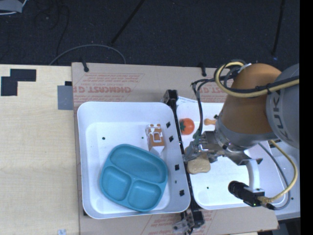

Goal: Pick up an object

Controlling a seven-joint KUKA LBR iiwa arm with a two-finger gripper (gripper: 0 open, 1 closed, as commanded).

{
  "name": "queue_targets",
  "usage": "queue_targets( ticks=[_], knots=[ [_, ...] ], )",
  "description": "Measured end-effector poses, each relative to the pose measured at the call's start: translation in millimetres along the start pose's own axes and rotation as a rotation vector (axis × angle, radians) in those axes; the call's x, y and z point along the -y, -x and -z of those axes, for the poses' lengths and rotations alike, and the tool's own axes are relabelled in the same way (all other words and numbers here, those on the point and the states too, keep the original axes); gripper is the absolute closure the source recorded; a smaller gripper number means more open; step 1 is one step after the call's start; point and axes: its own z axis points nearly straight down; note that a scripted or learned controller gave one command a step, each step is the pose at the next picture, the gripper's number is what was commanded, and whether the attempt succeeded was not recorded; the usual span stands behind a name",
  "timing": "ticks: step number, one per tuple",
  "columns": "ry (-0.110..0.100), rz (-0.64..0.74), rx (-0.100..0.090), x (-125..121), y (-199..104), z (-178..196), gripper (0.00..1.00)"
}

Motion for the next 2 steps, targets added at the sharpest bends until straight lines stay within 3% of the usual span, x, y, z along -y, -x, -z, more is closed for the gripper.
queue_targets(
  ticks=[2],
  knots=[
    [0.004, 0.0, 0.001, -9.1, -94.0, -6.5, 1.0]
  ],
)
